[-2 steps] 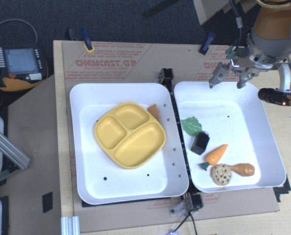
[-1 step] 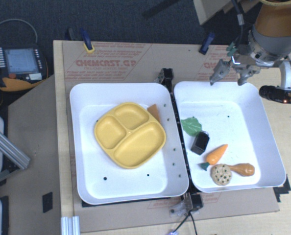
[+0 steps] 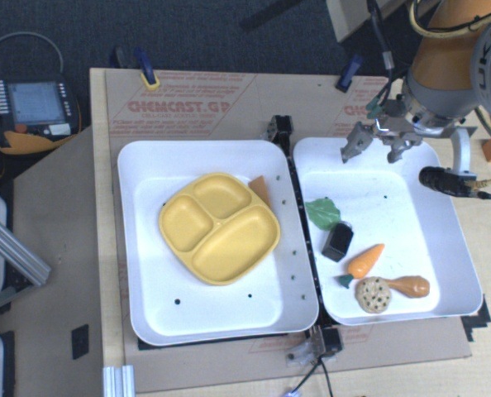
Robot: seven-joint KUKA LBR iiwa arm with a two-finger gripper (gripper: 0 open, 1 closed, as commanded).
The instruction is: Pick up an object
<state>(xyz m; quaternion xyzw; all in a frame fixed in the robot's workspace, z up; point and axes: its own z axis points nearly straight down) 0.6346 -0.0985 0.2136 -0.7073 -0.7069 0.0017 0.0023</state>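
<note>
My gripper (image 3: 376, 145) hangs over the far edge of the right bin (image 3: 444, 222), its two fingers spread apart with nothing between them. Well in front of it, in that bin's near left part, lie a green leafy piece (image 3: 322, 212), a small black block (image 3: 338, 241), an orange carrot (image 3: 365, 260), a speckled cookie (image 3: 373, 295) and a brown drumstick (image 3: 409, 286). All of them rest on the bin floor, apart from the gripper.
The left bin (image 3: 146, 304) holds a yellow divided plate (image 3: 219, 227) with a small brown piece (image 3: 259, 188) at its far right edge. A black clamp (image 3: 279, 127) sits between the bins at the back. A black cylinder (image 3: 444, 180) juts in at the right bin's right rim.
</note>
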